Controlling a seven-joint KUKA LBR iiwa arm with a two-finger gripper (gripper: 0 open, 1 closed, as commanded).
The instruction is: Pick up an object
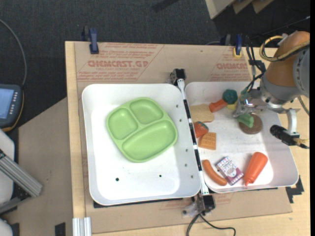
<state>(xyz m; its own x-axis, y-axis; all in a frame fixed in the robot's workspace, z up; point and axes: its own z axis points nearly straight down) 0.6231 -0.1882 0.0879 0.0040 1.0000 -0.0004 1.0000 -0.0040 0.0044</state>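
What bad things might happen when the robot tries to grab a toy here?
The gripper hangs right over a brown cookie, with a green toy and a small carrot close by. It might bump those aside, or close on two at once. The cookie lies flat, so the fingers may slide off and come up with nothing. It also works near the right bin's far wall, so it could knock that.

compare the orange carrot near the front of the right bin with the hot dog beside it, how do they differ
The carrot is bright orange and tapers to one end; the hot dog is redder and evenly thick. The carrot lies right of the small packet, the hot dog left of it. The carrot looks bulkier. Both lie flat in the right bin.
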